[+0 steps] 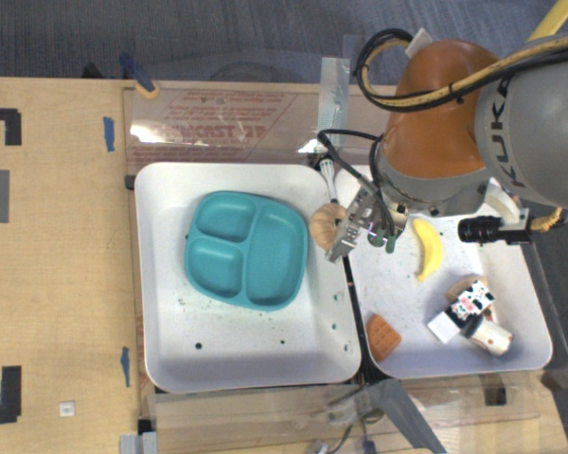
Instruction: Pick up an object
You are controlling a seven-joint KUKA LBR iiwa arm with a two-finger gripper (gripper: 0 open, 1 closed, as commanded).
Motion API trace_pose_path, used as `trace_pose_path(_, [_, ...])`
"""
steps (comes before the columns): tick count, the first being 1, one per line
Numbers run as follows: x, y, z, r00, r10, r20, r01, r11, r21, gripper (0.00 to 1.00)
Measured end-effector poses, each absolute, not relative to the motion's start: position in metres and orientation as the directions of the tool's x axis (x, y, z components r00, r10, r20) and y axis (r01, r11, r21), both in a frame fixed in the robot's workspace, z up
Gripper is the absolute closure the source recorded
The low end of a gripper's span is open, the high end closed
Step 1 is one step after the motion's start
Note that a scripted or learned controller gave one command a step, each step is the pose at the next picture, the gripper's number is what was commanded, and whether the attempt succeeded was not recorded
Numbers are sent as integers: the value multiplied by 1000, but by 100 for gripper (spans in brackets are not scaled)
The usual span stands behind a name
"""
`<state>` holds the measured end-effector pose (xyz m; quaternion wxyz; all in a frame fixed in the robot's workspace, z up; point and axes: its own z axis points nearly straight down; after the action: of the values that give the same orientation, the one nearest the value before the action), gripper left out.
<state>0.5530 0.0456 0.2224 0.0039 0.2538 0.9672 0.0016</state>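
Pincer point(344, 239) hangs over the divide between the bins, a tan rounded object point(325, 223) touching its far-left side; whether it pinches anything, I cannot tell.

The pale wooden bench point(57, 282) carries two shallow white bins side by side, touching at their inner rims. The left bin point(161, 348) sits beside the right bin point(525, 348). Blue tape strips point(108, 132) mark the bench.

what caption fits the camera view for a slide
Pincer hovers at the bins' divider beside a teal plate; banana lies in the right bin.
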Motion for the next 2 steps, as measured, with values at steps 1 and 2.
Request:
trace_pose_path(1, [505,123,227,-719,695,1,695,719,2,100])
trace_pose_path(2, [477,214,214,-663,749,3,749,663,0,100])
